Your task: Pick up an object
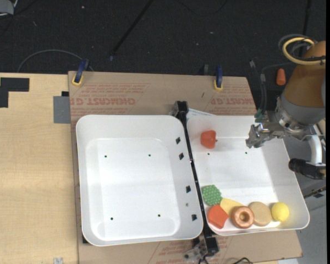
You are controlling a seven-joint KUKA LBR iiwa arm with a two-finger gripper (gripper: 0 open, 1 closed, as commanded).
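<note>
hand (255, 136) over right bin (264, 172), grip state can't tell — red piece (208, 139) lies just left of it, roundish, no clear long axis.

The brown cardboard sheet (154, 92) under the two bins carries red printed lettering along its far edge, upside down from this view; it seems to read "CHEMCAST", followed by letters that look like "GP". More of the same red print shows faintly toward the sheet's far right corner and along its near edge, too small and cut off to read.
</note>
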